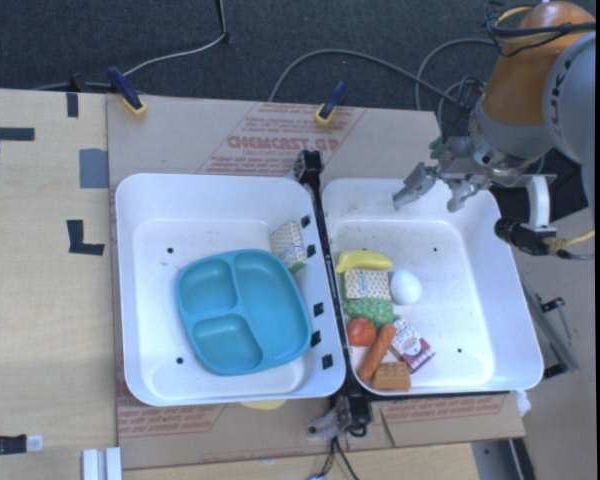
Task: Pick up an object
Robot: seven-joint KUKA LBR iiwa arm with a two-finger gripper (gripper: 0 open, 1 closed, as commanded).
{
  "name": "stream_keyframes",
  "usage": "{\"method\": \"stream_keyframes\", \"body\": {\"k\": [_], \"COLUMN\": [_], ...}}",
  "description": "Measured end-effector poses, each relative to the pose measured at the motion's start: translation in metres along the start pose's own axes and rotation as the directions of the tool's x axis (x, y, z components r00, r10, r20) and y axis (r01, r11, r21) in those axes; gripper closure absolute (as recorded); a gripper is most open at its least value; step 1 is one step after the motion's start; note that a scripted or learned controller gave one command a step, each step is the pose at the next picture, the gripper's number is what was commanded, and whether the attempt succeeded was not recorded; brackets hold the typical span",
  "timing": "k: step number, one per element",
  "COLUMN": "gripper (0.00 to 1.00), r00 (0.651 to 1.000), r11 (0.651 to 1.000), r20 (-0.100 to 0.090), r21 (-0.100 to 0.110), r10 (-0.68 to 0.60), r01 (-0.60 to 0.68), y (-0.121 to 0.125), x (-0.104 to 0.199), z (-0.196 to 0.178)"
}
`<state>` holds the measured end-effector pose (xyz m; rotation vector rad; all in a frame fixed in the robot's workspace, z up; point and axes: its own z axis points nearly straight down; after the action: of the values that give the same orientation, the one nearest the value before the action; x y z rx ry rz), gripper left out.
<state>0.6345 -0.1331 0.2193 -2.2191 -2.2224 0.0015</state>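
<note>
The tool (pixel 432 194) hangs above the far rim of the right bin (pixel 480 268), its two fingers spread apart with nothing between them. Down in that bin's left side lies a huddle of toy food: a banana (pixel 364 261) lying crosswise, a white egg (pixel 406 287), and a carrot (pixel 377 351) slanting toward the near edge, partly overlapped. The left bin (pixel 145 268) holds a blue divided plate (pixel 242 310).

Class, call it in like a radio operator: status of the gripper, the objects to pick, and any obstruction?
Gripper open, nothing held, over right bin's far rim. Toy food pile untouched against the bin's left wall. Path to pile unobstructed.
</note>
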Motion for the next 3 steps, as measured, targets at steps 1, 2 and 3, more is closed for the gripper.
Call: {"method": "stream_keyframes", "body": {"k": [1, 2, 3], "gripper": [0.00, 0.00, 0.00], "r00": [1.000, 1.000, 1.000], "r11": [1.000, 1.000, 1.000], "r20": [0.000, 0.004, 0.000], "r21": [0.002, 0.000, -0.004], "r10": [0.000, 0.003, -0.001], "r01": [0.000, -0.003, 0.001], "y": [-0.032, -0.039, 0.035], "x": [0.040, 0.035, 0.081], "z": [0.074, 0.120, 0.034]}}
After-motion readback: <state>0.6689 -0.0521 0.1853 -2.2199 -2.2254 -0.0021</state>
